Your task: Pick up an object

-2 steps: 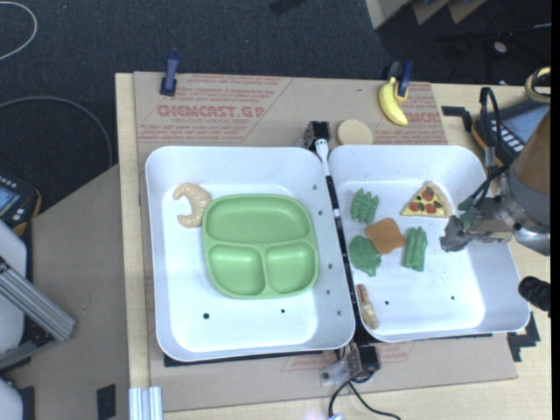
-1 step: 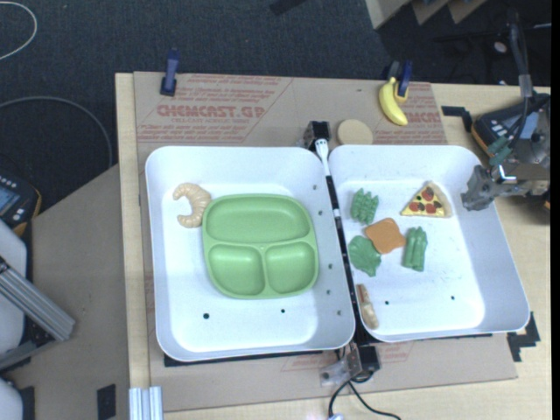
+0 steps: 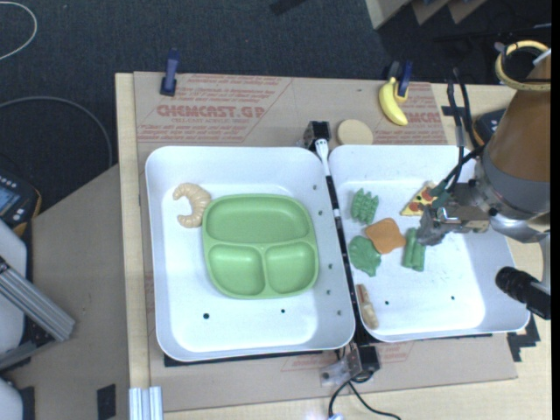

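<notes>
My gripper hangs low in the right bin, directly above a green block; whether my fingers are apart or closed I cannot tell. Beside it lie an orange piece and green broccoli

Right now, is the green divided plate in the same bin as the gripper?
No, the green divided plate lies in the left bin; the gripper is over the right bin.
</notes>
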